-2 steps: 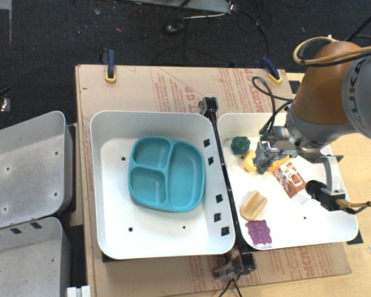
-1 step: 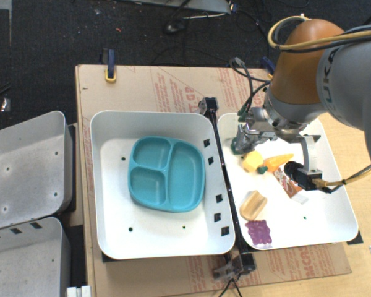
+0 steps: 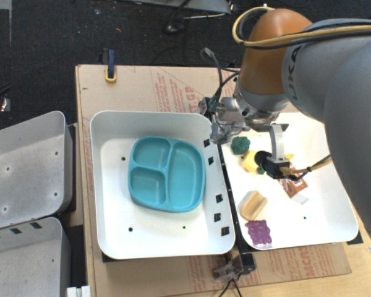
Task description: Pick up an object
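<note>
Small dark-green knobbly object point(image 3: 240, 145): nearest candidate for picking. Lying in shallow white plastic bin point(image 3: 321, 218) on view's right, near its upper left corner.

Hand point(image 3: 222, 130): metal, low over the wall between the two bins, just beside the green object. Degree of opening not discernible; nothing seen in its hold.

Outward from there: yellow rounded object point(image 3: 250, 162), close below the green one; brown-and-red crinkled packet point(image 3: 292, 185); tan wedge-shaped block point(image 3: 253, 205); purple flat knobbly piece point(image 3: 258, 232).

In neighbouring white bin point(image 3: 111, 228): teal three-compartment plastic plate point(image 3: 167, 173).

Risks, as judged:
- Descent onto bin wall instead of object, given position at the rim.
- Green object shoved against wall or into yellow neighbour.
- Closure on two items at once.
- Slip off a rounded surface.
</note>
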Available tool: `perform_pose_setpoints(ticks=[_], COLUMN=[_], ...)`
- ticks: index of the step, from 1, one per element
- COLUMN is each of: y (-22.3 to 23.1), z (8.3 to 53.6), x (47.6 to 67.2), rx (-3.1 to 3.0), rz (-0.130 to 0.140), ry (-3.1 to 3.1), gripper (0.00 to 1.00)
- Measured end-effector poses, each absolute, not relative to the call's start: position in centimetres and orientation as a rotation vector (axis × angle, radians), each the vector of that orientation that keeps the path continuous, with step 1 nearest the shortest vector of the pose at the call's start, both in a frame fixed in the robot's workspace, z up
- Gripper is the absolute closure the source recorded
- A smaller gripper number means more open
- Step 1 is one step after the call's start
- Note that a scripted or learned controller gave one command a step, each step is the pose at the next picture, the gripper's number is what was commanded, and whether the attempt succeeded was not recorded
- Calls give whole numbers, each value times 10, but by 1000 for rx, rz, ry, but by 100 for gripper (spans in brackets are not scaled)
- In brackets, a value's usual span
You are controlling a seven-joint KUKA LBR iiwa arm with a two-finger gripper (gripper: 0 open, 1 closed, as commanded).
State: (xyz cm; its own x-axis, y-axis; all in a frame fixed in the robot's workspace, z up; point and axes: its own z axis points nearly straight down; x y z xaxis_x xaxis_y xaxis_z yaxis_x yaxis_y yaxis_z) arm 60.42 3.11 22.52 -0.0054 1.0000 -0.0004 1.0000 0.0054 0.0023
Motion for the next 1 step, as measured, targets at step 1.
perform_pose_setpoints(ticks=[1], y=[68], z=[220], x=[633], rx=[2215], rz=[3], ry=[2225], gripper=[100])
